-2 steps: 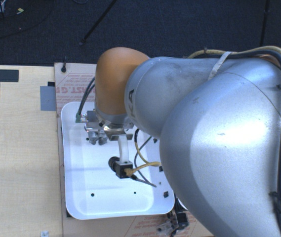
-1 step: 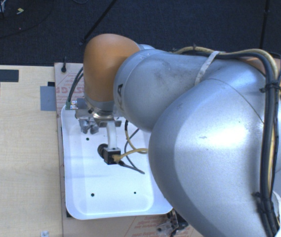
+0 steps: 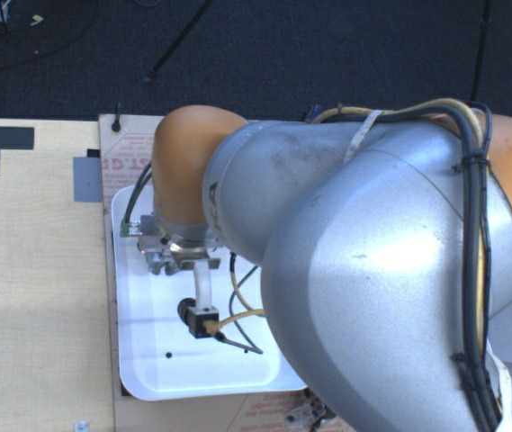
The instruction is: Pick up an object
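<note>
pale worktop (image 3: pixel 40 286) bearing white bin (image 3: pixel 143 367); end effector (image 3: pixel 176 257) over bin, open-or-closed state indiscernible; black speck (image 3: pixel 168 355) on bin floor.

**Free floor at the left of the bin, the arm closes the right**

The white bin (image 3: pixel 148 336) has bare floor along its left wall and its near edge, where only a small dark speck (image 3: pixel 168 355) lies. The big grey arm (image 3: pixel 372 268) covers the right part of the bin and all beyond it. Its wrist (image 3: pixel 184 241) hangs over the far half. The wooden bench (image 3: pixel 31 286) at the left is flat and open.
</note>
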Available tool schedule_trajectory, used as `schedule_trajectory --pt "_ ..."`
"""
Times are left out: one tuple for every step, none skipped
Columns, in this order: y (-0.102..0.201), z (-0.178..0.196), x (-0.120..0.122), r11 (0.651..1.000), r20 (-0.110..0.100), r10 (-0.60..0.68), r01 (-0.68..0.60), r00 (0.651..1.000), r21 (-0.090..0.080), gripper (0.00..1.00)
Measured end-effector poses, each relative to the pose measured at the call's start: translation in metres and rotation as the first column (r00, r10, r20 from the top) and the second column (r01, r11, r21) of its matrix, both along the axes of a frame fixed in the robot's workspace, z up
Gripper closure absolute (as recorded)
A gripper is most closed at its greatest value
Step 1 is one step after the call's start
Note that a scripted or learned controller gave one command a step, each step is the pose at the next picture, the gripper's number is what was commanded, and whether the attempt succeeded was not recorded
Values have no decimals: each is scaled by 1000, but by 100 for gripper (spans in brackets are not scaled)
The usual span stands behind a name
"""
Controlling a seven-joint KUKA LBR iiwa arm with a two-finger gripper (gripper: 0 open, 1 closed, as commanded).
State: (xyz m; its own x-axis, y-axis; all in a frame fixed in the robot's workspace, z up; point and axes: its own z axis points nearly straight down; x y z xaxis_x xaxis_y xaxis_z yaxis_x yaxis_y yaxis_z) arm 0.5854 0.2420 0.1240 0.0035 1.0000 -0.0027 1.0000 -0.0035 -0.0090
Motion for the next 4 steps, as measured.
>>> schedule_trajectory --pt "1 -38 -100 1000 4 2 -2 1000 1 100" --pt "1 -18 -111 1000 4 -1 1 1000 2 100" --pt "1 -37 -59 1000 6 0 0 1000 2 100" --pt "2 18 -75 1000 8 4 -4 1000 4 100"
